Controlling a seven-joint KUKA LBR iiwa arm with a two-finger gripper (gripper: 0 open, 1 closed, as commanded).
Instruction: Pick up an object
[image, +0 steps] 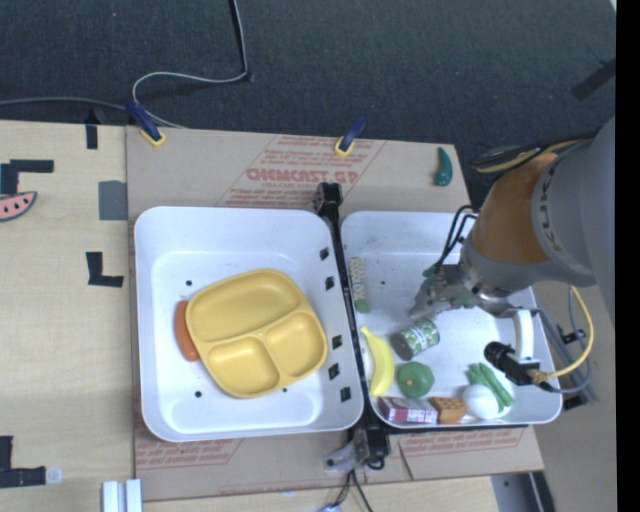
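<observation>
Our gripper (436, 296) hangs just above and right of the tilted can (416, 337); we cannot tell its state, perhaps hidden.

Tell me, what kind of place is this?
Probably a robot test lab. A grey arm reaches over two white bins holding toy food like a banana and a yellow divided plate, on a taped, clamped cardboard sheet.

On my screen the arm (570, 215) is a thick, rounded grey tube with a broad orange band (508, 215) above the wrist. Thin black cables run along the band's left side, and a yellow cable (575, 350) loops just below it.
</observation>
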